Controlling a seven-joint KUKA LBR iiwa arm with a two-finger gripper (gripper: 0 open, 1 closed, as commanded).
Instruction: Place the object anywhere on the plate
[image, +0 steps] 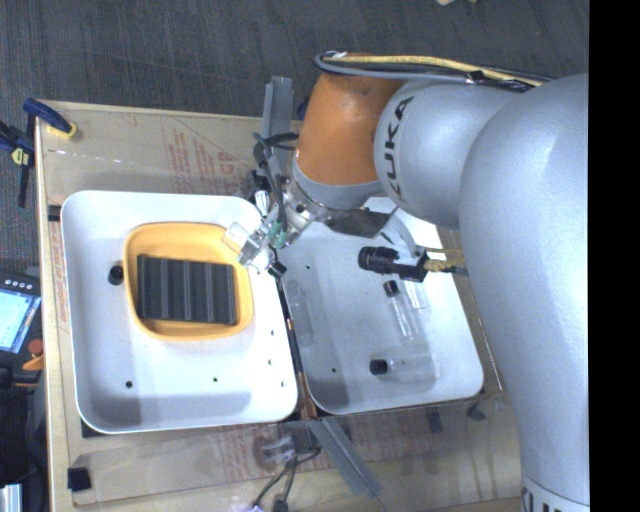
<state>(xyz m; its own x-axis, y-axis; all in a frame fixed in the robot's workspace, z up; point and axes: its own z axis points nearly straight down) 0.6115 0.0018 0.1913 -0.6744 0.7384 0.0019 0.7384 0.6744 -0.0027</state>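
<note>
You cannot tell the end effector (262, 243) state at the plate (190, 238) edge; the clear object (238, 236) there looks light, slippery: grip its middle

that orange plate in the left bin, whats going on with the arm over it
The KUKA arm reaches in from the right, its claw at the upper right rim of the orange plate, which carries a dark ribbed insert and sits in the left bin. Something small and clear seems to sit at the claw tip, too blurred to identify. Clear items lie in the right bin.
</note>
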